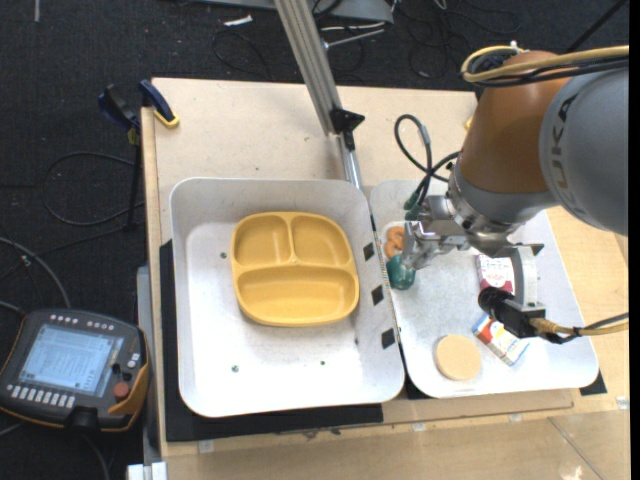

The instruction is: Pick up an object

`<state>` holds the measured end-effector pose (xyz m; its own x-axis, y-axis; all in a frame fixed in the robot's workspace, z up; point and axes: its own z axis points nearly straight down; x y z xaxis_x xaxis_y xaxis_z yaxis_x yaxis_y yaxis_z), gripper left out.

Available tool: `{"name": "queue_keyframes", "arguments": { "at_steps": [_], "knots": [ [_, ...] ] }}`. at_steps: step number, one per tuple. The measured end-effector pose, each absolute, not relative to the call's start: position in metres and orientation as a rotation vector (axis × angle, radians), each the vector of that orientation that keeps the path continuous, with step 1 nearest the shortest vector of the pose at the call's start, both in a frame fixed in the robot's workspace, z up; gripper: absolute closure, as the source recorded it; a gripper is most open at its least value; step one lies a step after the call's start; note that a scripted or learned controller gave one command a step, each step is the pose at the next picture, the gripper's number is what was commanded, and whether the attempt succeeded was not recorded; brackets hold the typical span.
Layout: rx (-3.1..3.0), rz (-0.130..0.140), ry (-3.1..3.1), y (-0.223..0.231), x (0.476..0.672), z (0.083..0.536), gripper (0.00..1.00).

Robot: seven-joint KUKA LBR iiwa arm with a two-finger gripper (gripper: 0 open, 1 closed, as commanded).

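we're over the right bin (pixel 560 363), gripper (pixel 418 251) low by a small teal object (pixel 401 273); spread or pinched, we cannot tell. looks light and smooth; we'd take it across its middle.

A yellow divided plate (pixel 295 268) lies in the white left bin (pixel 200 268), and the white right bin (pixel 560 358) holds a tan round disc (pixel 459 357), a teal object (pixel 401 272), an orange piece (pixel 396 238) and a small box (pixel 503 338) printed in red, white, blue and yellow. The arm (pixel 540 138) is grey with an orange band. The table (pixel 240 128) is pale beige, the floor (pixel 70 58) black, and the handheld pendant (pixel 70 368) is grey with a pale lit screen and an orange-red corner.
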<state>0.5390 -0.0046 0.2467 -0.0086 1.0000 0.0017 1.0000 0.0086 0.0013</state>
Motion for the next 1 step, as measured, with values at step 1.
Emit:
{"name": "queue_keyframes", "arguments": {
  "at_steps": [1],
  "knots": [
    [-2.209, 0.001, -2.229, 0.0542, 0.5443, 0.2323, 1.0]
  ]
}}
